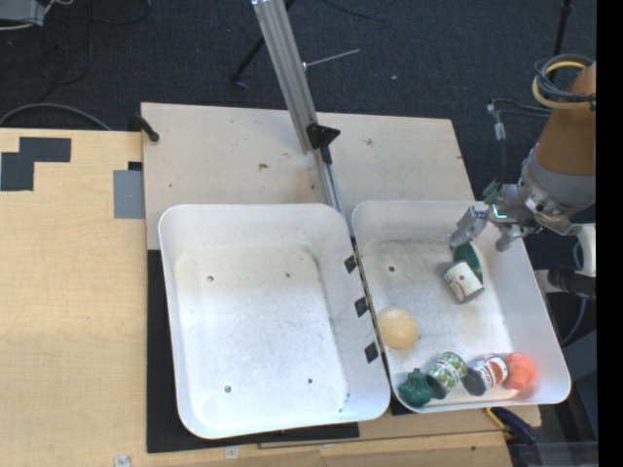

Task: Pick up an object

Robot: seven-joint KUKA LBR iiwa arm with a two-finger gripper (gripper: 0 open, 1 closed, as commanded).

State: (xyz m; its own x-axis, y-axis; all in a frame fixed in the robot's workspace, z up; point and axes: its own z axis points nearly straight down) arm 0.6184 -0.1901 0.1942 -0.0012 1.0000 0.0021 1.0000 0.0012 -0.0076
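We see the end effector poised with fingers spread, nothing between them, just above a small green-and-white bottle in the right bin. It looks light, rigid, perhaps slick; we would grip across its middle.

Two white bins, the left bin speckled with faint grey marks and the right bin likewise, sit on a pale beige surface over dark carpet. In the right bin: a tan ball, a dark green figure, a green-and-white patterned can, a white cylinder with a green cap, a red-and-white-and-black bottle, a coral-orange lump.
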